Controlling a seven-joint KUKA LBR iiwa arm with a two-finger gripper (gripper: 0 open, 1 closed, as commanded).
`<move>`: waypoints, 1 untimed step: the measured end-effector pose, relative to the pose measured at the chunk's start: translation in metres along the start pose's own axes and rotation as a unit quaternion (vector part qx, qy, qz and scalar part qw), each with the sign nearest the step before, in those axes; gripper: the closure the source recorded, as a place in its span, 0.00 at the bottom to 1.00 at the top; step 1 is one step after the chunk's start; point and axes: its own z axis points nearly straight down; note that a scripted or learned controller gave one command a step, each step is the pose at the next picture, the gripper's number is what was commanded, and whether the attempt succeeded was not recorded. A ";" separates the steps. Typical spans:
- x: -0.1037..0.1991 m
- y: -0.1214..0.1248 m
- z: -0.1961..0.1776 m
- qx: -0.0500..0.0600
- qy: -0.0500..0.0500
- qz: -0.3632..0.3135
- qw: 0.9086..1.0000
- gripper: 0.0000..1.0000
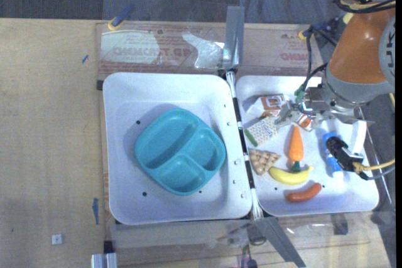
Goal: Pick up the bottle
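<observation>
Smooth white bin [352,201], glossy blue bottle [334,157]

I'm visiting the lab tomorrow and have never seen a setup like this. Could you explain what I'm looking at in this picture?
One camera, fixed above a bench, looks down at a slant. The bench holds two shallow white bins side by side, the left bin and the right bin.

The grey and orange shape at the upper right is a robot arm, moved by a program. At its end is a two-finger gripper, low over the right bin; I cannot tell whether it is open or shut, and nothing visibly sits in it.

The left bin holds a teal divided plate. The right bin holds toy food: a carrot, a banana, a sausage, a waffle-like wedge, plus small packets. The blue and white bottle it should pick up lies near the bin's right side.
</observation>
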 end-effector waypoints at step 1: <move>-0.054 0.010 0.008 -0.002 -0.001 0.009 1.000 0.00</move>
